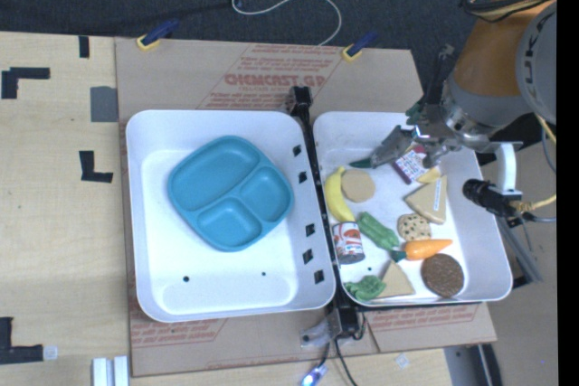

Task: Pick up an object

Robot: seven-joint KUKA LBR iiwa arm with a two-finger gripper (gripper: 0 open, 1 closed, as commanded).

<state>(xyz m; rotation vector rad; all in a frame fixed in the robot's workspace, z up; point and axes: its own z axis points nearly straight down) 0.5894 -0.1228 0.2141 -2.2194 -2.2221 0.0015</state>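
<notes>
Brown cardboard lies under two white bins set side by side on the table. Nearest the camera, along the front of the right bin, sit a green leafy piece, a pale wedge and a round brown cookie. Just behind them are a small can with a red label, an orange carrot and a chip cookie, with a green pickle-like piece between the can and the carrot. Farther back, a yellow banana curves along the left wall of this bin, touching a tan round cracker; a cheese wedge lies toward the right side.

The left bin holds a blue divided plate, lying flat and turned at an angle.

At the back of the right bin, the hand hangs low over the white floor, pointing left, its dark fingers close together. Nothing can be seen between them, and how far apart they are cannot be told. A small purple-and-white packet lies just beside and under the hand. The grey arm with its orange band comes in from the right.
</notes>
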